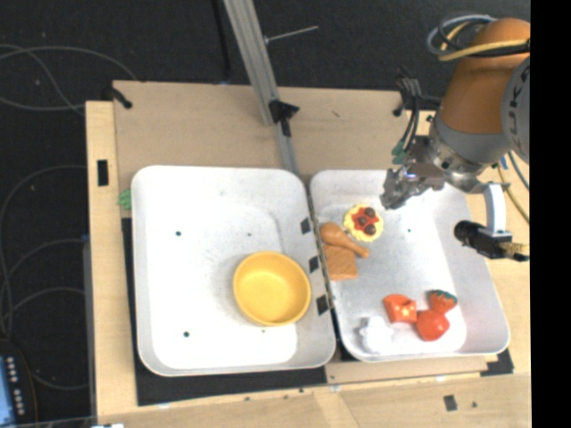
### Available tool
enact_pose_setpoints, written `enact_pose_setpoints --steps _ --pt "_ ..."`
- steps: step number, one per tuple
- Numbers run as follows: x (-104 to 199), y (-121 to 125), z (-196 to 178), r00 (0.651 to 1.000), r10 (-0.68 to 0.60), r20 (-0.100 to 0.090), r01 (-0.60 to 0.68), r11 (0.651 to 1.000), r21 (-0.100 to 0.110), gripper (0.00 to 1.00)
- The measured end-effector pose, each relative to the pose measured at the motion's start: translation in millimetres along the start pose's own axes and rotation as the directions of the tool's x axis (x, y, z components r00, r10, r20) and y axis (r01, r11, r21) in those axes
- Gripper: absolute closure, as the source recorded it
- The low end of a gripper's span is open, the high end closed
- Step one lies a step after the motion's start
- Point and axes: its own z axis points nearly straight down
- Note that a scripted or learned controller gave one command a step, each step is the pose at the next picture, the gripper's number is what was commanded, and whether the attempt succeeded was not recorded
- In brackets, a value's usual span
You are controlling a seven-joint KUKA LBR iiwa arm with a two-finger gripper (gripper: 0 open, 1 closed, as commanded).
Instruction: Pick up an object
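On the wooden bench (205, 123) below me sit the two white bins: the left bin (178, 212) holds a yellow bowl (271, 287) toward its near right corner, and the right bin (464, 275) holds all the small things. My arm (477, 92) reaches in from the right, orange band above the wrist, and my pincer (395, 193) hangs over the far part of the right bin, just beside a small tart topped with red berries (363, 222). How wide my pincer stands I cannot tell from here. Near the tart, against the bin's left wall, lies a brown pastry piece (340, 251). Toward the near edge lie a red tomato (434, 319), an orange-red piece (400, 308) just beside it, and a small white lump (375, 333)
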Motion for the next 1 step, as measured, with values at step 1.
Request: enact_pose_setpoints --steps 1 --pt "56.8 5.8 -8.7 1.0 0.0 0.0 0.0 1.0 0.0 1.0"
